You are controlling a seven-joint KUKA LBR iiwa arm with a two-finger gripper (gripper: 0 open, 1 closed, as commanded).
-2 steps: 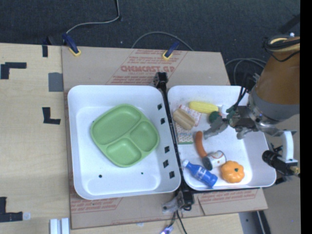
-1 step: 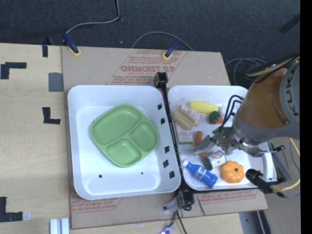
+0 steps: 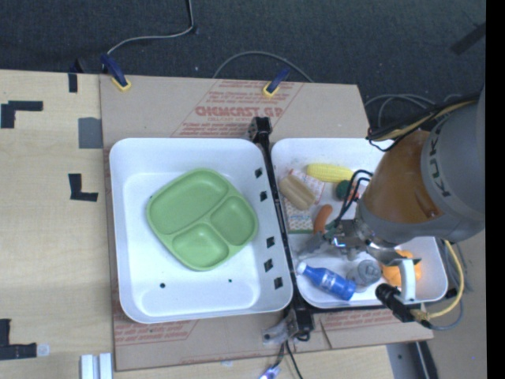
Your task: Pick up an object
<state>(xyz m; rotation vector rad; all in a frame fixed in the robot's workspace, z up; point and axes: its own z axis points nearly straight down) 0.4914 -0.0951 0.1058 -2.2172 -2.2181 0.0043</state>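
My gripper [image 3: 335,239] is low inside the right bin [image 3: 347,300], under the grey arm with its orange band [image 3: 398,184]. Just above and left of the gripper lies an orange carrot-like piece [image 3: 322,218]. A blue bottle [image 3: 328,283] lies on its side below the gripper, near the bin's front wall. A yellow corn cob [image 3: 327,172] and a tan ribbed piece [image 3: 298,189] sit at the back of the bin. The arm hides much of the bin's right half.
The left bin [image 3: 130,212] holds a green divided plate [image 3: 203,219]. A grey round item [image 3: 366,272] and an orange item [image 3: 409,268] lie at the right bin's front right. A black divider [image 3: 272,212] separates the bins. Cables trail at the right.
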